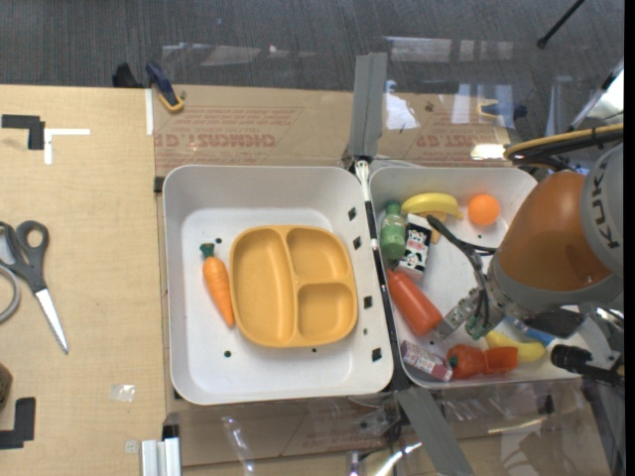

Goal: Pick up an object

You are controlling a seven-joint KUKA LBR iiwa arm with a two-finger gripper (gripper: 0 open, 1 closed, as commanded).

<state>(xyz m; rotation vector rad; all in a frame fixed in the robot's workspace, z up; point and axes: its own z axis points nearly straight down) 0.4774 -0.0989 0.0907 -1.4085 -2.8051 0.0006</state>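
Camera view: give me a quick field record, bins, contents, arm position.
left bin: yellow divided plate, toy carrot beside the plate's left edge
right bin: banana, orange ball, green bottle, black-and-white carton, red bottle, red pepper
arm: over the right bin's right half
end effector: low among the items, right of the red bottle; grasp state cannot be told
bench, left: scissors
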